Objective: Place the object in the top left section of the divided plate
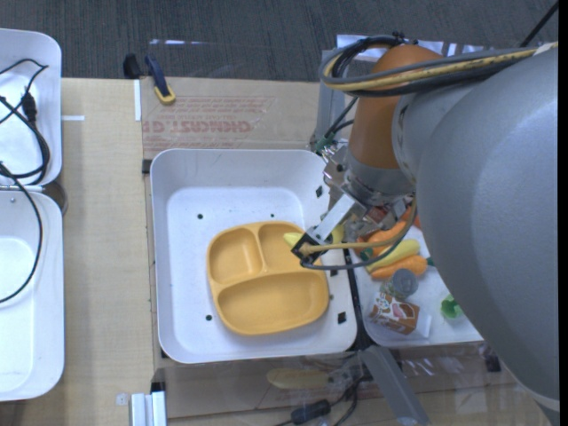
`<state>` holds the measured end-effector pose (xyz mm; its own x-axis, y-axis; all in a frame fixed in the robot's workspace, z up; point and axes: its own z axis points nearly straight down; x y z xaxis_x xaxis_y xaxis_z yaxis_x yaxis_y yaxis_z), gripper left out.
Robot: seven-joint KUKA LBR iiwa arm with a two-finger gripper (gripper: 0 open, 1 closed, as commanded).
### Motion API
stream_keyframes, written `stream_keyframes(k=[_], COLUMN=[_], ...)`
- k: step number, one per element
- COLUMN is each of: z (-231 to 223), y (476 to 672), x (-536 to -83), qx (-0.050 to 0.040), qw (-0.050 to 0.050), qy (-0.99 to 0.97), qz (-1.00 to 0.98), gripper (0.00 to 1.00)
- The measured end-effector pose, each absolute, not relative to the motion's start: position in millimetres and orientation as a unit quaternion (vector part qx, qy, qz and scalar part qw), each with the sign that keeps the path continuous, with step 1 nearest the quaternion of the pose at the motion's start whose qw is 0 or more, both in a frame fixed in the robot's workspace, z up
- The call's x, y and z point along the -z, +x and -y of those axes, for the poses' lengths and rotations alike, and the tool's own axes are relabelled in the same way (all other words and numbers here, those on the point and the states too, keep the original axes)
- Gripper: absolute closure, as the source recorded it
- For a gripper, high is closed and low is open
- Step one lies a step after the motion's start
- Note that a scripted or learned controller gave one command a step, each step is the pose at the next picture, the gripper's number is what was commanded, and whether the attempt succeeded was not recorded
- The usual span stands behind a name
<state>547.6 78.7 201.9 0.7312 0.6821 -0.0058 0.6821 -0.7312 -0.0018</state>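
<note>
Claw over plate rim, frame centre

I see the claw (306,248) pinching a small yellow object (294,237) above the orange divided plastic plate (266,278); it looks light, rigid, slippery: grip mid-body.

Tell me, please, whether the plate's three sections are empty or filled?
Two look empty. At the section nearest the claw, the plate has something yellow at its rim; in or above it, cannot tell.

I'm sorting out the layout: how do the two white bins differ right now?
The left bin holds a yellow divided plate; the right bin holds a jumble of small items, among them an orange carrot-like piece and a brown packet. The left bin shows whole; the grey arm covers much of the right bin. Both are shallow and white.
</note>
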Motion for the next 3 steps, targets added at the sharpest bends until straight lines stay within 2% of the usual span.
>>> stream_keyframes(k=[1,2,3], z=[-147.6,-219.9,-227.1], y=[561.9,544.1,516.2], x=[-234.4,-205.6,-210.9], qx=[0.0024,0.0025,0.0018], qw=[0.001,0.001,0.001], qy=[0.925,0.949,0.969], qz=[-0.380,-0.314,-0.247], gripper=[1.00,1.00,1.00])
